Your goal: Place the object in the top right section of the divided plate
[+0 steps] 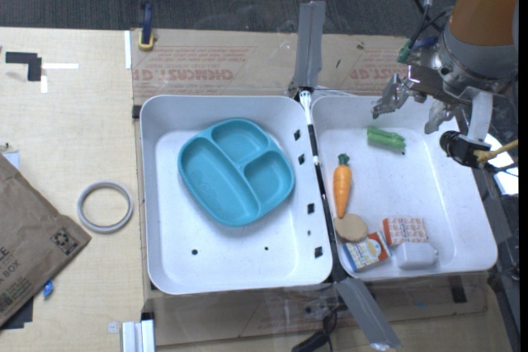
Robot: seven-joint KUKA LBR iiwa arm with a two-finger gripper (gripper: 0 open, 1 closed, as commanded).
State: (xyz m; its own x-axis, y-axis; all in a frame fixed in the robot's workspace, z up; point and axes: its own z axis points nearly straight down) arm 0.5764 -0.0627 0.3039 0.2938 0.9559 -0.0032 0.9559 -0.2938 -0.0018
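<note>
As it lies flat, carrot upright lengthwise, leafy end farthest

On the desk two bins sat side by side. The left bin held a divided plate near its middle. In the right bin, a toy carrot lay at 9 o'clock by the dividing wall, a green piece at 12 o'clock, and small packets at 6 o'clock. The hand hung over that bin's 12 o'clock edge. A tape ring lay at 9 o'clock of the left bin.
</note>
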